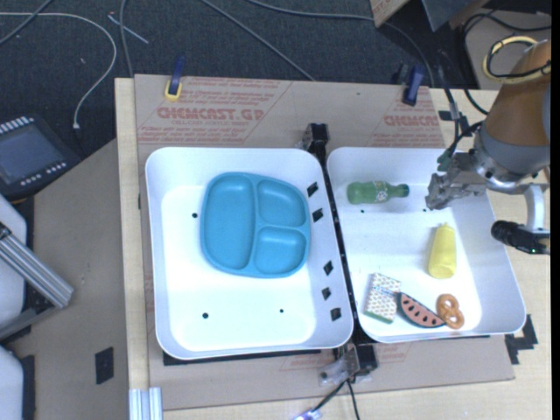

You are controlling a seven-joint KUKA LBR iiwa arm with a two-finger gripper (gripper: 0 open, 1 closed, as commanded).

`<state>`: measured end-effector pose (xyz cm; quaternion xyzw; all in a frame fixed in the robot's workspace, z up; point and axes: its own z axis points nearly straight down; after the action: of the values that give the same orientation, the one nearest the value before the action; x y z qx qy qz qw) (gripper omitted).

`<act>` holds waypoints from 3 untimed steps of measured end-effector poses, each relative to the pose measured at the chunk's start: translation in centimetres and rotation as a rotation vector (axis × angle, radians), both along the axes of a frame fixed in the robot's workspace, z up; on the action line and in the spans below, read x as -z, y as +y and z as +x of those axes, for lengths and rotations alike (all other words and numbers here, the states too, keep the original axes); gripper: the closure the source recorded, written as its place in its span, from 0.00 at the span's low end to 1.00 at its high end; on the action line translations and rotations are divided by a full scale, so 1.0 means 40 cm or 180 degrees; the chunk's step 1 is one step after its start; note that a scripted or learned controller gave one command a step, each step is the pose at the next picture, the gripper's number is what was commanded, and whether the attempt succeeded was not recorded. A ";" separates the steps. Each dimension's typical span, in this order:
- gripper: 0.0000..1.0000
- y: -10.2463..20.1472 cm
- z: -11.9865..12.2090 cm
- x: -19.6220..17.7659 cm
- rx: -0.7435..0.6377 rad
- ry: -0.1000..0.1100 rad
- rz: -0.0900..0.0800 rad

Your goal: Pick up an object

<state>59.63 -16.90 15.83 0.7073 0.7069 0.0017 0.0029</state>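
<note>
The right bin [490,261] holds a green bottle [375,192] lying near its back left, a yellow bottle [443,250] in the middle, and a patterned packet [381,295], a watermelon slice [421,311] and a pretzel [450,310] along the front. My gripper [440,192] hangs over the back of this bin, right of the green bottle and above the yellow one, with nothing visibly between its fingers. The arm's orange band [521,103] rises behind it at the right.
The left bin [175,252] carries a blue divided plate [254,224]. A black divider with clips [325,234] runs between the bins. Blue clamps [411,84] hold the cardboard at the back. Cables lie on the floor beyond.
</note>
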 end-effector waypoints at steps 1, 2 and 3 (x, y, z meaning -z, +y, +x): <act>1.00 -0.016 0.014 -0.156 -0.0004 -0.0005 -0.0003; 1.00 -0.016 0.016 -0.153 -0.0006 0.0012 0.0003; 1.00 0.114 0.042 -0.137 -0.0020 0.0023 0.0013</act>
<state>61.31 -12.33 21.32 0.7051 0.7091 0.0006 -0.0012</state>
